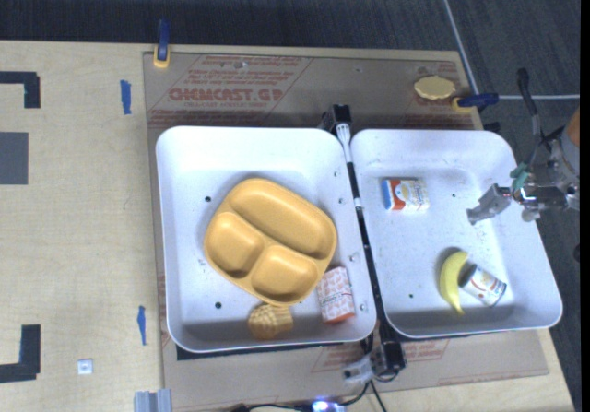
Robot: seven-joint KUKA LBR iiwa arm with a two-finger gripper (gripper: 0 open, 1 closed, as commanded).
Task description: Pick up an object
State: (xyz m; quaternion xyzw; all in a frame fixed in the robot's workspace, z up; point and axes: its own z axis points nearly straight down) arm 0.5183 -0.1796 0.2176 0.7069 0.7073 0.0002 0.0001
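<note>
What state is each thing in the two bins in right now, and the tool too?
Yellow divided tray: right way up, tilted, in left bin.
Red-and-white packet: lying by the tray's lower right corner.
Tan round item: resting below the tray.
Small carton: lying flat, right bin.
Banana: lying, touching the can.
Can: on its side.
Tool: over right bin's right side, holding nothing.

Arm enters low from the right edge; hand (pixel 487 207) extended leftward, tilted slightly down, nothing visible between its tips.
</note>
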